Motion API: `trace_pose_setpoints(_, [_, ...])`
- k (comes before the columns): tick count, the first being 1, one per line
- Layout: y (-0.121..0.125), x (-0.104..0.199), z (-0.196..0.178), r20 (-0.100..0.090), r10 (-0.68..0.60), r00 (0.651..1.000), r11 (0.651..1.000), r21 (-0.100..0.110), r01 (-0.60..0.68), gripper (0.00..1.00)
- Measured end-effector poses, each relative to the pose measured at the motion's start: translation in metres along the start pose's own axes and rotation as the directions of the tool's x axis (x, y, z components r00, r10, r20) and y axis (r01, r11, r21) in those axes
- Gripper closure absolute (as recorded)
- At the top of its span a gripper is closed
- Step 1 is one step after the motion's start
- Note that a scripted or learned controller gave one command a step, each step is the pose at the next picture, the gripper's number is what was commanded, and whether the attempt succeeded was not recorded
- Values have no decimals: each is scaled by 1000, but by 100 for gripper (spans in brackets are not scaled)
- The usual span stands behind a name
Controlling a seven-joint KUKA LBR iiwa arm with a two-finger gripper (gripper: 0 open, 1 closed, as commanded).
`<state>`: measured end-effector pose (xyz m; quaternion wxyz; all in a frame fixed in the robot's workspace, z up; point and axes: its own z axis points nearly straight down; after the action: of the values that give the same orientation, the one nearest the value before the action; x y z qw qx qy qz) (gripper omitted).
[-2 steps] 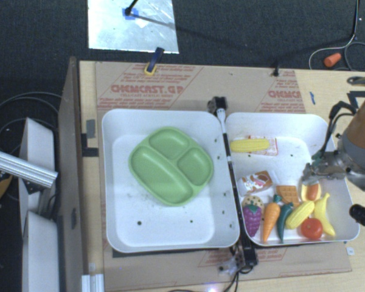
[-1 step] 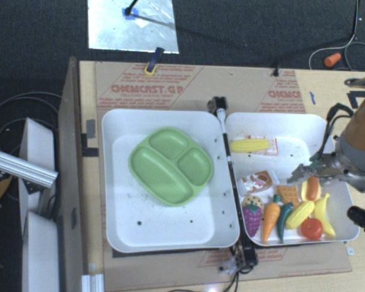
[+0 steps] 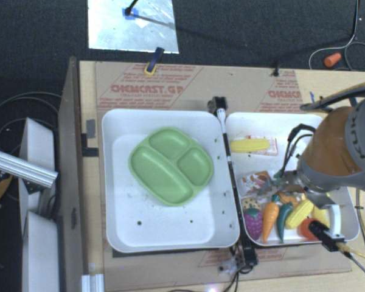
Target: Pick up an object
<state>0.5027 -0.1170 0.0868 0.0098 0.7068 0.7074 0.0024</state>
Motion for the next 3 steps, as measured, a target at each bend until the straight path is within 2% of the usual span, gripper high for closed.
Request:
trace_pose_setpoints(1, [-14, -49, -12, -7, 2, 1000, 1000, 7, -2, 0])
trace_pose_setpoints(2, [67, 2, -4, -3, -7, 1000, 1000, 0, 7, 0])
trace_pose_setpoints(3, [67, -2, -16, 0, -6, 1000, 1000, -8, 6, 100])
